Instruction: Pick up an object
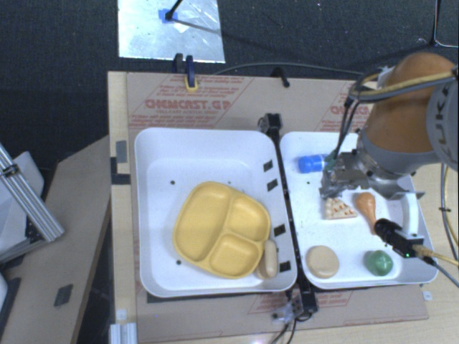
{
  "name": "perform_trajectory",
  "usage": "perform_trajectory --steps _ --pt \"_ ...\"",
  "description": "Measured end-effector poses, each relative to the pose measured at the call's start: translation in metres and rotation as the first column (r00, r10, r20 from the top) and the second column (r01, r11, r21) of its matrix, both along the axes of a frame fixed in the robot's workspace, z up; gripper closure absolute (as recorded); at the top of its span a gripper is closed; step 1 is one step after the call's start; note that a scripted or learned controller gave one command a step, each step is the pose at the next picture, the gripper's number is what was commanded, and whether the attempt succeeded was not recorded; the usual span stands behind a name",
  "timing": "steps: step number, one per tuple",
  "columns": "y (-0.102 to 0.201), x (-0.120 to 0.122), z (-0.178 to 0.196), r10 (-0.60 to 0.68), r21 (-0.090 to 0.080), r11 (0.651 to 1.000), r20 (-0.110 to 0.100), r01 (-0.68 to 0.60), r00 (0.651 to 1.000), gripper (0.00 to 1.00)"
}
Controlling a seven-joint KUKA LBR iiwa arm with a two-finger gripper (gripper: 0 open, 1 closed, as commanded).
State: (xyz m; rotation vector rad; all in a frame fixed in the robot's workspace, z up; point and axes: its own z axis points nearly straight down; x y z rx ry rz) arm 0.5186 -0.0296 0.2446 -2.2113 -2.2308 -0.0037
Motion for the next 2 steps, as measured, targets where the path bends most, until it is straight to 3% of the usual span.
perform_trajectory --steps 2 --pt "0.108 -0.025 -0.021 0.001 0.001 1.000 -0.002 -0.001 1.000 1.00"
